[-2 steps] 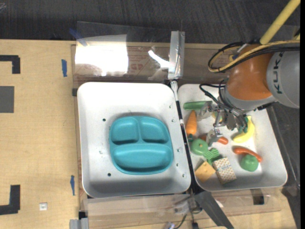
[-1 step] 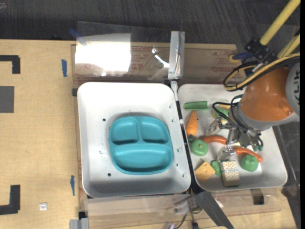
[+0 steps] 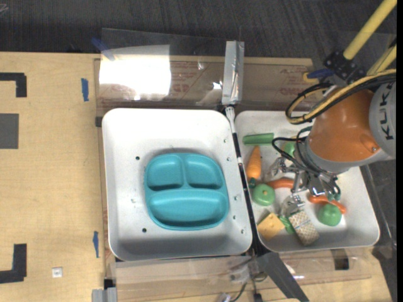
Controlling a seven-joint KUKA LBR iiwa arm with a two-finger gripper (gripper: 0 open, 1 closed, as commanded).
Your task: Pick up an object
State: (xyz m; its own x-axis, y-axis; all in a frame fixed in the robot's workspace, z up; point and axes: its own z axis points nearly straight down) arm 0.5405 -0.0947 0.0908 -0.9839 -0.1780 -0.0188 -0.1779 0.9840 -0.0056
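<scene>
Room: dark grey carpet-like floor (image 3: 189,5) runs along the top, with a yellow pole (image 3: 374,21) slanting in at the upper right.
Surface: pale plywood surface (image 3: 50,168), matte, marked with black tape corners (image 3: 16,83) and short blue tape strips (image 3: 84,89); a glossy clear sheet (image 3: 157,74) glares behind the bins.
Left bin: shallow white bin (image 3: 119,143) with rounded corners, smooth plastic, holding a teal divided tray (image 3: 186,190) with three compartments, lying flat at its middle.
Right bin: second white bin (image 3: 362,225), touching the first along a dark seam.
Objects to pick: all in the right bin; an orange carrot shape (image 3: 254,162), a green bar (image 3: 258,138), a green round piece (image 3: 262,195), a yellow wedge (image 3: 271,225), a speckled beige block (image 3: 305,229), a green ball (image 3: 329,214), and an orange-red strip (image 3: 281,184), crowded close together.
My arm: glossy orange band (image 3: 343,134) with black cables looping over it.
My gripper: metal gripper (image 3: 301,190), down among the objects near the bin's middle; I cannot tell whether it is apart or together, or whether anything is in it.
</scene>
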